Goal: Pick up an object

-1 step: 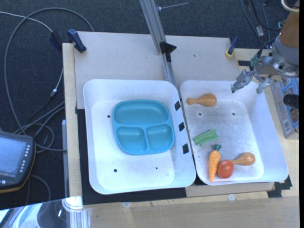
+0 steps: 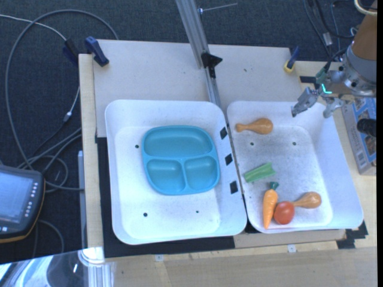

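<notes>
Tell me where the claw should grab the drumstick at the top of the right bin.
Probably the thin handle end of the drumstick, coming straight down from above. It lies flat and alone, long axis left to right across the right bin, thin end toward the divider, fat end toward the claw. Fingers should close across the narrow neck, front to back.

This is a robotics lab — a pale wooden desk [image 2: 149, 70] on dark carpet carries two shallow white plastic bins [image 2: 119, 178] side by side, fixed with blue clamps [image 2: 96, 49]. Loose black cables [image 2: 36, 34] loop across the floor, a slanted aluminium rail [image 2: 190, 17] rises overhead, and a grey handheld control pendant [image 2: 18, 205] lies at the left — test equipment, not household furnishing.
</notes>
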{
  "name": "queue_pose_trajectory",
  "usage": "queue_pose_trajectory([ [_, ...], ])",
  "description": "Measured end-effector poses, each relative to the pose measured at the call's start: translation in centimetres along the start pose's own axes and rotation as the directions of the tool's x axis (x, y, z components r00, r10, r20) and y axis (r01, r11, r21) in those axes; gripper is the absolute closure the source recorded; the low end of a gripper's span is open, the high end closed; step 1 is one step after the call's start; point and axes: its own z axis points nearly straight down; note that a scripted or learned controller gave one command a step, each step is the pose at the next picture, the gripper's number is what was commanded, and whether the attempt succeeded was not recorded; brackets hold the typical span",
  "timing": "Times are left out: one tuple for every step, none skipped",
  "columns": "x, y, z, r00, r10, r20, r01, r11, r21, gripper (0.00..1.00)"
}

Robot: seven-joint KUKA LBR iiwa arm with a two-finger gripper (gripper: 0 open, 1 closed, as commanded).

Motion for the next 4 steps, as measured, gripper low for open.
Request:
queue_pose_trajectory([
  [1.1,0.1,5.0,1.0,0.0,-0.001,0.0,1.0,0.004,0.0],
  [0.9,-0.8,10.5,1.0,0.002,-0.001,-0.002,1.0,0.006,0.0],
  [1.0,-0.9,15.4,1.0,0.002,-0.002,-0.002,1.0,0.005,0.0],
  [1.0,-0.6,13.9,1.0,0.001,-0.001,-0.001,1.0,-0.003,1.0],
])
